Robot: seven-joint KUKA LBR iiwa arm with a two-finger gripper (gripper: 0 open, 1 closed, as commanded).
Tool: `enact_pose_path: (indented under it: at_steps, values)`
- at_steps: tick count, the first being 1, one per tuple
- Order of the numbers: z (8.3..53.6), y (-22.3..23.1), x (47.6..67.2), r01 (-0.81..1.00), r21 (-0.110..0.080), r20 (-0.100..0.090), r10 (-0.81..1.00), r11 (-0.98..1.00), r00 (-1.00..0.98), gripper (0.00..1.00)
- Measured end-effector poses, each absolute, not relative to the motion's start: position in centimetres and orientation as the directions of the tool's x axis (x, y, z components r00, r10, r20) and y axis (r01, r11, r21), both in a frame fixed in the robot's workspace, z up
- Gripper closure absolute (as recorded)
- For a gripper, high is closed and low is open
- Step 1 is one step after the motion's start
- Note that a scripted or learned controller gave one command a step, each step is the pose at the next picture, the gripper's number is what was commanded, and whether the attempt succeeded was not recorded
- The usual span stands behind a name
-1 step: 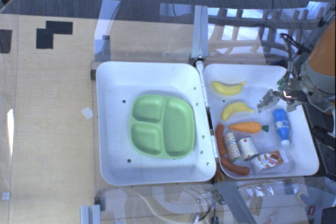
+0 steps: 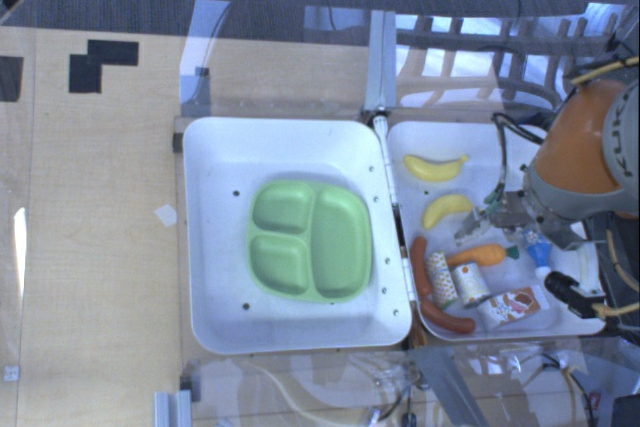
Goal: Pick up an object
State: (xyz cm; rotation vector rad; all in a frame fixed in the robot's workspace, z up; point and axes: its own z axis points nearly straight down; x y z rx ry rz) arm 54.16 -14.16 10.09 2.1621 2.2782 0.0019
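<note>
The gripper (image 2: 492,218) hangs low in the right bin (image 2: 478,137), just above the carrot (image 2: 478,256) and beside the near banana (image 2: 447,208); whether it is open or closed cannot be told from this slant. The things lie crowded: a can (image 2: 441,279), a small carton (image 2: 511,306) and two sausages (image 2: 445,318) sit close against the carrot. A descent here could jam on two things at once, or nudge the carrot sideways and close on nothing. The green tray (image 2: 309,239) in the left bin (image 2: 215,215) lies well apart.
</note>
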Motion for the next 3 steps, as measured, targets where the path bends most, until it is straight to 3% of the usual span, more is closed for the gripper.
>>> enact_pose_path:
  at_steps: [1, 2, 3]
  values:
    - [9.2, -19.0, 49.7, 0.956, 0.020, 0.013, 0.956, 0.293, -0.293, 0.00]
    - [10.3, -19.4, 49.9, 0.957, 0.025, -0.002, 0.957, 0.289, -0.289, 1.00]
    - [19.5, -15.5, 51.7, 0.999, 0.007, -0.001, 0.999, -0.032, 0.032, 1.00]
